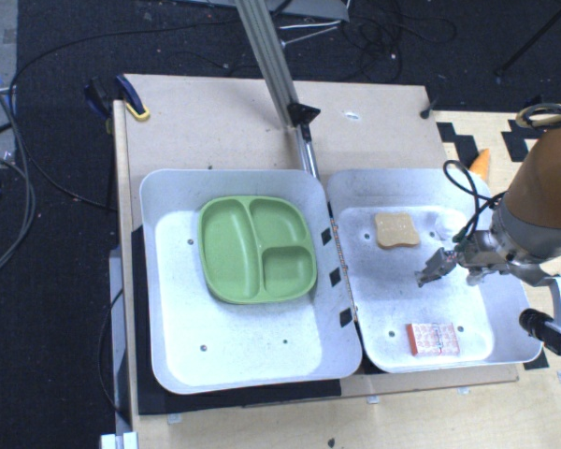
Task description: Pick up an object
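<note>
Reaching in from the right, the end effector hangs low over the right bin, above the bare floor at its middle; whether it is released or clenched cannot be told, and nothing is seen in its grasp. Behind it the grey wrist widens into the arm, whose orange band lies near the frame's right edge, and a black cable loops from the wrist over the bin's far right corner. Two objects lie in the right bin: a tan slice of bread toward the far side, up and to the left of the end effector and apart from it, and a small red-and-white packet flat near the front edge, below the end effector and also apart from it. The left bin adjoins the right one along a seam marked by small black clips. It holds a green divided plate with three compartments, set toward the far right part of that bin. Both bins rest on a light wooden tabletop, and a grey metal pole slants from the top of the frame down to the far end of the seam. Dark flooring strewn with cables surrounds the tabletop.
</note>
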Tool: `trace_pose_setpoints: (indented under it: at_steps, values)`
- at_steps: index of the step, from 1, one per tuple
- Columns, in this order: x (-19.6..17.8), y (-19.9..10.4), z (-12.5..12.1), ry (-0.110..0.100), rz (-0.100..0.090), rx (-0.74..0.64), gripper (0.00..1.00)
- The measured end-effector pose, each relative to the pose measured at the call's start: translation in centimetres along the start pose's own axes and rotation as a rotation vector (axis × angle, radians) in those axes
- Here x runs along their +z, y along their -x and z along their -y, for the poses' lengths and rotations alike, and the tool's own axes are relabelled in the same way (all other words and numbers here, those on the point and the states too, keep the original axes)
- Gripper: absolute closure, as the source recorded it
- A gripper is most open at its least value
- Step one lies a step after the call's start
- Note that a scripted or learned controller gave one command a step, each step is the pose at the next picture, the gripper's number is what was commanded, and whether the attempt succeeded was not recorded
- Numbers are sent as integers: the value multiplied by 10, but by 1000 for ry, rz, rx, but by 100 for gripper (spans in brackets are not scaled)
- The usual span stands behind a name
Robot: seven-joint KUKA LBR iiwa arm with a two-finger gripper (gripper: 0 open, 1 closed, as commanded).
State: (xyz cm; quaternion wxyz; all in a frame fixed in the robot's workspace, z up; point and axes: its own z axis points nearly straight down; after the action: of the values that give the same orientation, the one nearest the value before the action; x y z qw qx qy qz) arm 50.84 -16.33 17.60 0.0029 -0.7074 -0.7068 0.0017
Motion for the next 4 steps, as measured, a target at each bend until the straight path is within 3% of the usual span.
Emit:
trace_pose_setpoints:
  at_steps: [1, 2, 3, 4]
  values:
    - [61, -1, 9, 0, 0, 0, 0]
    - [83, -1, 8, 8, 2, 0, 0]
    - [71, 0, 6, 14, 6, 2, 100]
    - [8, -2, 1, 13, 4, -4, 100]
